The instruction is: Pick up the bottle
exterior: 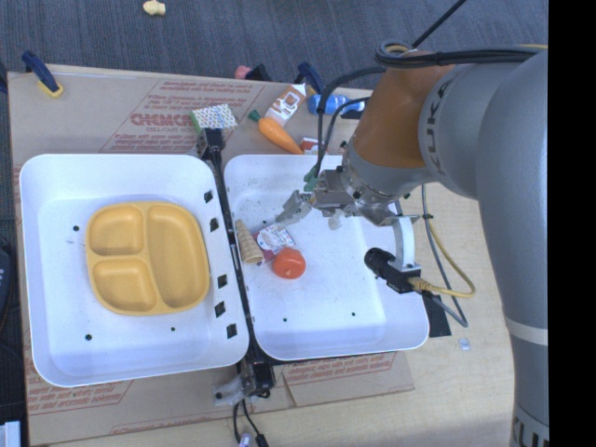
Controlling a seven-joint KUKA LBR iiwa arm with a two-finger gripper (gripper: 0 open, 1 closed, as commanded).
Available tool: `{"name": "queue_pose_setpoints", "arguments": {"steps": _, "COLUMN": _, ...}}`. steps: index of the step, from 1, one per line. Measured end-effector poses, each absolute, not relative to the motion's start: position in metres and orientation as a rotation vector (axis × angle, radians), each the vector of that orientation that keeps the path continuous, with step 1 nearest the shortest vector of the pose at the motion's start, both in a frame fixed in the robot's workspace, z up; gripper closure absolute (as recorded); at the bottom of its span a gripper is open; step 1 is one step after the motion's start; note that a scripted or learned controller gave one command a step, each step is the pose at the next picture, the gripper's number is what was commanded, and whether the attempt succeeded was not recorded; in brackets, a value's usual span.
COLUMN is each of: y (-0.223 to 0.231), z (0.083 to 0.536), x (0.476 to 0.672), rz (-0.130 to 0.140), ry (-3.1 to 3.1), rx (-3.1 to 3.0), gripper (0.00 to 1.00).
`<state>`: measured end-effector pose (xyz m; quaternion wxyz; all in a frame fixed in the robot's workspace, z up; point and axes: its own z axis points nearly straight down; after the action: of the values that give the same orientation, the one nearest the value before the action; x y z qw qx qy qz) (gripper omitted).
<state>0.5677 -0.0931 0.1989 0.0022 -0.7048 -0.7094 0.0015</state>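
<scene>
A small bottle (275, 239) with a red and white label lies on its side in the right bin (326, 329), near that bin's left wall. My gripper (291, 210) hangs just above and to the right of it, tilted down toward it, with nothing visibly held. A red tomato-like ball (289, 264) touches the bottle's lower right side. A tan waffle cone (247, 242) lies just left of the bottle.
The left bin (47, 343) holds a yellow divided plate (147, 255). On the cardboard behind the right bin lie an orange carrot (277, 135), a white and orange bottle-shaped toy (286, 103), a blue item (328, 103) and a checkered packet (213, 117).
</scene>
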Motion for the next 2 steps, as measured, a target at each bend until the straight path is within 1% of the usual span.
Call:
{"name": "queue_pose_setpoints", "arguments": {"steps": 1, "y": -0.093, "z": 0.209, "x": 0.568, "rz": 0.007, "ry": -2.229, "rx": -2.205, "gripper": 1.00}}
{"name": "queue_pose_setpoints", "arguments": {"steps": 2, "y": -0.022, "z": 0.191, "x": 0.515, "rz": 0.006, "ry": -2.281, "rx": -2.153, "gripper": 1.00}}
